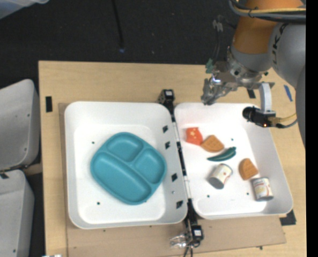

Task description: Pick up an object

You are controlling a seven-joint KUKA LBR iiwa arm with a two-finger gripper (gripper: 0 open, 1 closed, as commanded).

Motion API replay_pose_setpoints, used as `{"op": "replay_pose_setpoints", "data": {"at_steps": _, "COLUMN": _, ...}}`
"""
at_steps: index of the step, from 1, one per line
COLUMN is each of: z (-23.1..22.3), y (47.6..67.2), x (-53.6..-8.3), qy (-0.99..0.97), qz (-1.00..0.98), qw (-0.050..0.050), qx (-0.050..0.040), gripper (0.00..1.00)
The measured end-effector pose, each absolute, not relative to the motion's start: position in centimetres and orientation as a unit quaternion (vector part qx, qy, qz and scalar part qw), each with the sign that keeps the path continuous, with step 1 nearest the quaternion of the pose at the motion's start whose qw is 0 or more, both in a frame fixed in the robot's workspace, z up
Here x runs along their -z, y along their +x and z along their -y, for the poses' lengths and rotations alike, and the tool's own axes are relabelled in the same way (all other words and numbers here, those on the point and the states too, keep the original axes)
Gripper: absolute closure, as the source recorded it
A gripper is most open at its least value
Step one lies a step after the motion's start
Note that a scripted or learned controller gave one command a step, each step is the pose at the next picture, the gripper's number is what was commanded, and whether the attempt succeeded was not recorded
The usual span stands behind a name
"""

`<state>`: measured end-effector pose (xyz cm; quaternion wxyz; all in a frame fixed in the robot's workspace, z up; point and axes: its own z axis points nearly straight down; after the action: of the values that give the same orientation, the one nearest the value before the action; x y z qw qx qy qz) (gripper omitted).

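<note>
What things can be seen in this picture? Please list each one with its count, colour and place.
bench: 1, light wood, under both bins
left bin: 1, white, left half of the bench
right bin: 1, white, right half of the bench
divided plate: 1, teal, in the left bin
red piece: 1, red-orange, right bin, near the left wall
bread-like pieces: 2, orange-brown, right bin, one at the middle, one further right
green pod: 1, dark green, right bin, middle
small cans: 2, white and grey, right bin, lower part
arm: 1, grey with orange band, upper right
claw: 1, dark metal, above the right bin's far edge
</note>
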<state>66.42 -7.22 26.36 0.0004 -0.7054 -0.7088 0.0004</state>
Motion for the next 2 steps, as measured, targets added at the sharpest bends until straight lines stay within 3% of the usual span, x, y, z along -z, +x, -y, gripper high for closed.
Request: {"op": "replay_pose_setpoints", "data": {"at_steps": 2, "z": -3.6, "y": 64.9, "x": -25.9, "qy": -0.705, "qz": 0.710, "qw": 0.001, "qx": 0.0007, "gripper": 1.00}}
